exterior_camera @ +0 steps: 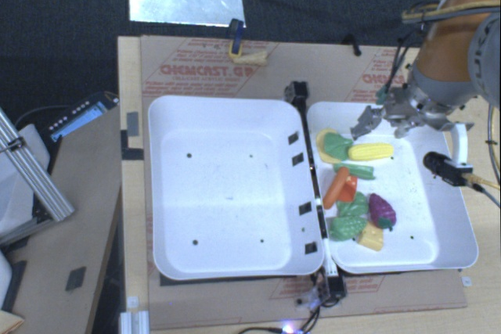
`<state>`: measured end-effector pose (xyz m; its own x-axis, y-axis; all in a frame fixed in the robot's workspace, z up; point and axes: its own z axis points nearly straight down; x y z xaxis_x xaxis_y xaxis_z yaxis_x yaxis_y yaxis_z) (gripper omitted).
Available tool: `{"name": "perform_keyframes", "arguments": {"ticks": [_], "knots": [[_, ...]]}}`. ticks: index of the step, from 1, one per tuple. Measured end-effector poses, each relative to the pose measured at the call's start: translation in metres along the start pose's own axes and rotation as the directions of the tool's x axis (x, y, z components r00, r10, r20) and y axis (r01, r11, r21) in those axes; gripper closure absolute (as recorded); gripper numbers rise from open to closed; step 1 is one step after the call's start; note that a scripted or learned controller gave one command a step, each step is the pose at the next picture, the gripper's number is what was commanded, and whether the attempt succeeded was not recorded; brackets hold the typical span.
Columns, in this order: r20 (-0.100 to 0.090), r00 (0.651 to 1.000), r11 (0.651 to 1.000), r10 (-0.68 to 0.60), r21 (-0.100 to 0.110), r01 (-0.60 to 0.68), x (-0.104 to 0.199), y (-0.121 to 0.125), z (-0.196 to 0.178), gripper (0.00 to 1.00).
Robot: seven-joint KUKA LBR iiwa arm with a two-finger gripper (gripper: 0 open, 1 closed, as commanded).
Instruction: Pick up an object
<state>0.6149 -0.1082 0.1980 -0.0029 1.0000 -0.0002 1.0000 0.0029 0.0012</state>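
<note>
The tool (385,121) hung over the right bin (450,242)'s far edge, its metal fingers too blurred to tell their spread. Just below lay a glossy plastic corn cob (370,152), then a carrot (340,188), green pieces and a purple eggplant (382,209), clustered and partly overlapping.

Single fixed camera, mounted above the tabletop (196,59), looking down at a slant from a moderate distance. Both white bins fall within frame: left bin (227,109) near centre, right bin (454,242) toward the right side. The arm (458,43) enters from the right.
</note>
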Motion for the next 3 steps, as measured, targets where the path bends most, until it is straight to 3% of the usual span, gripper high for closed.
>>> {"name": "perform_keyframes", "arguments": {"ticks": [1, 2, 3], "knots": [[-0.002, 1.000, 1.000, -0.003, 0.008, 0.003, 0.023, -0.004, 0.114, 0.00], [0.000, 1.000, 1.000, -0.001, -0.002, 0.001, 0.021, 0.000, 0.097, 1.00], [0.000, 1.000, 1.000, -0.002, -0.002, 0.002, 0.026, 0.011, 0.113, 1.00]]}}
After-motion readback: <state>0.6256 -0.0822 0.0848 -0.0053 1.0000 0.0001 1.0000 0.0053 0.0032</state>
